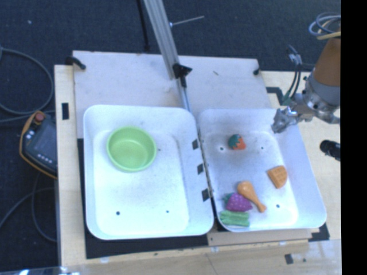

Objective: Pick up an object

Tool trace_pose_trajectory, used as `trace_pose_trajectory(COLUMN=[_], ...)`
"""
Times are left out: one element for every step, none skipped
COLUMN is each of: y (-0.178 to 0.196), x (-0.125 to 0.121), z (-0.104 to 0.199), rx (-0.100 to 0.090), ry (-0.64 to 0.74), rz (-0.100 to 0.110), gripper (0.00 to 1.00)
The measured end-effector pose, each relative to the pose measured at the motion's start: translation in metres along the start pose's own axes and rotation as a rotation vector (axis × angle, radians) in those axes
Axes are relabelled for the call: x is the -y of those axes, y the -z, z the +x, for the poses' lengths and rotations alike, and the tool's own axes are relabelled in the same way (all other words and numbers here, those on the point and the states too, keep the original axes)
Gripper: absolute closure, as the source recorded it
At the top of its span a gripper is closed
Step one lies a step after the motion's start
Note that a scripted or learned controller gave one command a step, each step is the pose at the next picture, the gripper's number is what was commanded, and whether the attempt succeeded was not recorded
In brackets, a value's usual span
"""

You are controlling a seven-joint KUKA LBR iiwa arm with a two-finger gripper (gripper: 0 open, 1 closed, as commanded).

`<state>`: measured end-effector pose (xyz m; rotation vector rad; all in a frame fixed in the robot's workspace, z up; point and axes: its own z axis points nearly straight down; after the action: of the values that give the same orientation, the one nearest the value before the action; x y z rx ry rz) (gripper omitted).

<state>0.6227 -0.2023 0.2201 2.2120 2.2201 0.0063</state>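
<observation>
Gripper (282,121) is seen above the right bin's (298,153) upper rim; whether open or closed cannot be told. Nothing seems held. Strawberry (236,142) lies nearby.

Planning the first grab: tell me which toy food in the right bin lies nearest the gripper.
The small red and green toy near the bin's upper middle lies closest to the gripper. The orange wedge, drumstick, purple grapes and green piece lie lower down, farther away.

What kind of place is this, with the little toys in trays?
Probably a robotics lab test bench: a robot arm's gripper hangs at the edge of the right bin of toy food, and a handheld control pendant lies beside the bench.
</observation>
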Motion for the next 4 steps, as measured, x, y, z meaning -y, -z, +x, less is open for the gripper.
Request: trace_pose_trajectory(y=[-0.005, -0.005, -0.007, -0.004], x=[-0.004, -0.003, 0.004, 0.0], z=[0.052, 0.095, 0.148, 0.209], rx=[-0.003, -0.004, -0.004, -0.005], ry=[0.003, 0.003, 0.003, 0.005], rz=[0.007, 0.007, 0.008, 0.007], gripper=[1.0, 1.0, 1.0, 1.0])
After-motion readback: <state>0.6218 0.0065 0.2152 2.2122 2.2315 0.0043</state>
